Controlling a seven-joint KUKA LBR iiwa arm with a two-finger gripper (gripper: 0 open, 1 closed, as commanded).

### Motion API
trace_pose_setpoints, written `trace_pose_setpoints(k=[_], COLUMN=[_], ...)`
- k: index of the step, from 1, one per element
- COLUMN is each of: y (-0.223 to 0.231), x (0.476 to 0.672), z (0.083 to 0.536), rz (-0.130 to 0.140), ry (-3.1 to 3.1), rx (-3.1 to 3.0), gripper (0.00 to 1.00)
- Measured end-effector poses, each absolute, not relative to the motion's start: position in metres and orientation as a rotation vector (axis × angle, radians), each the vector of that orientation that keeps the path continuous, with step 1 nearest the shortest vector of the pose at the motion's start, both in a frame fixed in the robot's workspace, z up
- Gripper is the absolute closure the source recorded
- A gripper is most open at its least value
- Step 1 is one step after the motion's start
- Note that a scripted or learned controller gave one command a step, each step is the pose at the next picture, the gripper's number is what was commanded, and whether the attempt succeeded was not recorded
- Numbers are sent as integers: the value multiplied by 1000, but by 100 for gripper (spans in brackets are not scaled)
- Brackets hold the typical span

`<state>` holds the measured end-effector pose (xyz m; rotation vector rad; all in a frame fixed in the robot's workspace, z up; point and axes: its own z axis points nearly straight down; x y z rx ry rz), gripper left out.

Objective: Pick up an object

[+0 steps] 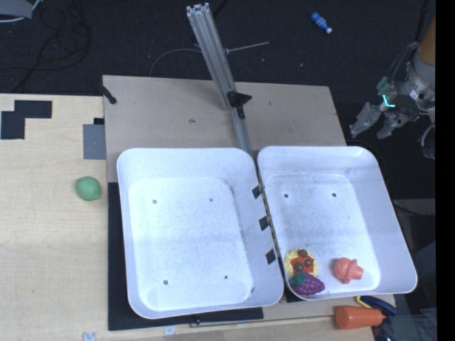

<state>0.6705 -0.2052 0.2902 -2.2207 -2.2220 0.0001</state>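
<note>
Frankly, nothing is picked up yet: my gripper hangs off the bench, beyond the far right corner of the right bin, with its fingers spread apart and nothing between them. The toys, a yellow and purple cluster and a pink piece, lie near that bin's front edge, well apart from me. Their exact shapes are hard to make out.

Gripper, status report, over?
Gripper open, outside right white bin, nothing held. Orange toy, purple-yellow toy at bin's near edge. Path clear.
</note>
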Motion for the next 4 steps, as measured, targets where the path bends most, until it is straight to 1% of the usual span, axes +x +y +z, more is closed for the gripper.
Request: trace_pose_setpoints(k=[1,2,3,4], y=[-205,-204,-199,-205], x=[670,667,665,663], z=[290,227,184,123], rz=[0,4,3,5], ry=[-2222,-2219,-2221,-2219], rx=[-2221,-2217,-2217,-2217], gripper=[0,0,0,0])
